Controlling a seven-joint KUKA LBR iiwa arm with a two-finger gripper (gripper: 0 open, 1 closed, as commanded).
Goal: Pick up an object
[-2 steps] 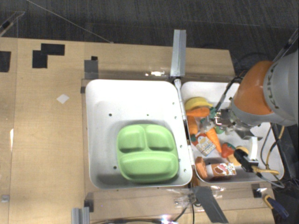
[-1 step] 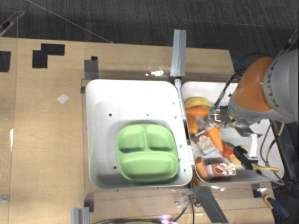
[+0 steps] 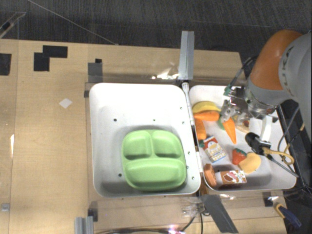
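No legible text or labels

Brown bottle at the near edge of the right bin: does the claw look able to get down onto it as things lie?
Probably yes. The brown bottle lies flat with nothing on top, though it sits close against the right bin's near wall. The claw hovers farther back.

This is a robotics lab, set up for testing rather than living or cooking. A pale wooden worktop (image 3: 48, 145) stands on dark carpet (image 3: 146, 9) and carries black square markers (image 3: 48, 56) stuck to its surface. Two shallow white bins (image 3: 105, 101) are fixed side by side with metal brackets (image 3: 186, 52). Toy food (image 3: 217, 152) fills one bin, and a grey and orange robot arm (image 3: 280, 65) with loose cables (image 3: 287, 155) reaches over it.
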